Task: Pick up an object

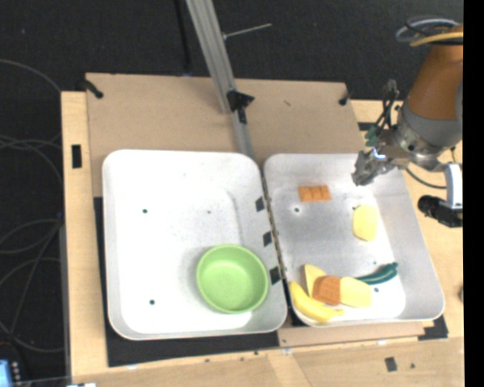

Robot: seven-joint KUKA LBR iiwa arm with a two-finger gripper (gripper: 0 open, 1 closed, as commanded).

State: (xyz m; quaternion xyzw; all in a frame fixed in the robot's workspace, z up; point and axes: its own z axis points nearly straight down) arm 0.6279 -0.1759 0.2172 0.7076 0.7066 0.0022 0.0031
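- Bench [169,107]: a tan board carrying two shallow white bins side by side, with a metal pole [214,51] rising from the back edge near the seam between them.
- Left bin [145,184]: holds one green bowl [231,277], upright, near the front right corner.
- Right bin [411,240]: holds several small items.
- Orange block [314,193]: lies flat near the back of the right bin, left of centre, well apart from the rest.
- Yellow piece [365,222]: lies alone toward the right edge, roughly mid-depth.
- Front edge cluster in the right bin: a banana [308,305] at the front left corner, a brown block [326,289] touching it, and a pale yellow wedge [356,293] just beside that.
- Green tool [380,275]: dark green, lies just beside the cluster on its right.
- Gripper [366,170]: sits over the back right part of the right bin, above the yellow piece and apart from it.
- Gripper state: cannot tell from this view; nothing is visible between its tips.
- Arm [436,95]: reaches in over the right edge of the bench.
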